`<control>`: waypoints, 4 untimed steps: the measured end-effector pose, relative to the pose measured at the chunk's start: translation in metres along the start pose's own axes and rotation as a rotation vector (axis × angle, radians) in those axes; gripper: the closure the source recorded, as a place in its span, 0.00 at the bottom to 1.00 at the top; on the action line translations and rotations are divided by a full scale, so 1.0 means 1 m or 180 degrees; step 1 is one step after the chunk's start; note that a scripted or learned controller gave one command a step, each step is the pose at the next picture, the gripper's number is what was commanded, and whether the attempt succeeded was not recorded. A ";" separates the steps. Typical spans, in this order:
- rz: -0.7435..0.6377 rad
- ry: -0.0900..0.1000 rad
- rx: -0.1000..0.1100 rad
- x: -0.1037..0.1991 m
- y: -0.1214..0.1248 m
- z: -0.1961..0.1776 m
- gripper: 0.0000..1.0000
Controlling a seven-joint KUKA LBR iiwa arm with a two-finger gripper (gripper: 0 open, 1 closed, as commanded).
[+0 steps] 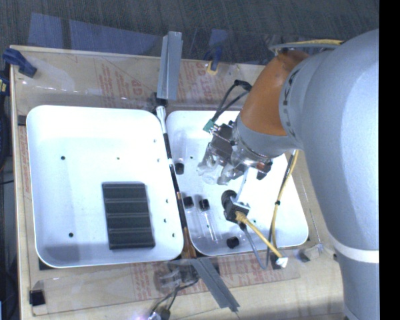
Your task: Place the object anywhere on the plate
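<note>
Grey arm (333,145) bent over right bin (297,229) | claw (217,169) lowered

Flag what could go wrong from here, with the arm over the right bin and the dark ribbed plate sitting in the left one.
1. The gripper hangs above several small dark objects lying close together; a grasp could catch two or miss.
2. The plate lies in the left bin, so a carry must clear the divider.
3. The yellow cable trails near the objects and might snag.
</note>
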State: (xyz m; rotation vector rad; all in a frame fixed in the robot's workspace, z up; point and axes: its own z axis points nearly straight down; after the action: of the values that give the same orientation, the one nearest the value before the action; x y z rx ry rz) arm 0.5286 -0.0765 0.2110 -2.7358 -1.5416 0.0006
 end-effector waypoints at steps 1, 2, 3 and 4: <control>-0.0009 -0.0008 0.0013 0.126 0.072 0.021 1.00; 0.1484 -0.0004 0.0011 0.213 0.017 0.020 1.00; 0.0879 -0.0002 0.0007 0.231 -0.002 -0.038 1.00; -0.2318 -0.0012 0.0018 0.222 0.003 -0.022 1.00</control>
State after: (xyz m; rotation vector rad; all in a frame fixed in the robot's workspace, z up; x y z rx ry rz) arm 0.6462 0.1119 0.2329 -2.0053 -2.4125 0.0092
